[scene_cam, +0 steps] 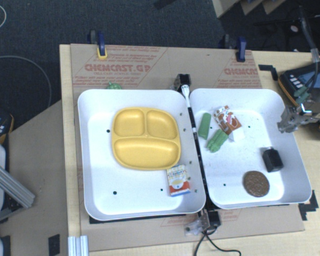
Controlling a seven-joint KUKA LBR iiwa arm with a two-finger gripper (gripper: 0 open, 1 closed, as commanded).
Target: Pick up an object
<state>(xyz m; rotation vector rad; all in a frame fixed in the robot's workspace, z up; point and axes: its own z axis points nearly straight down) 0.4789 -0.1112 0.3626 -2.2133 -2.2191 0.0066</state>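
Hovering at the three o'clock edge of the right-hand shallow white bin (288, 159), the grey two-finger gripper (292, 120) sits over the bin's rim, and whether its pincer is apart or together I cannot tell at this slant; nothing visible lies between its tips

Inside that right bin, two green cylindrical pieces (210, 134) lie toward eleven o'clock, one upright-looking strip and one tilted, just beside each other. Touching them on the one o'clock side is a crinkled red-and-white snack packet (228, 120). A small black rectangular block (272, 159) rests toward four o'clock, well apart from the gripper, and a round brown disc (256, 184) lies near it at five o'clock, close to the bin's lower wall

The left-hand shallow white bin (96, 191) carries a yellow plastic divided plate (146, 138) with three compartments near its centre. A small orange-and-white carton (178, 181) lies at five o'clock, just beside the plate's lower edge

Both bins rest on a brown cardboard sheet (149, 63) with red printed lettering, held by blue clamps (101, 43) at twelve o'clock
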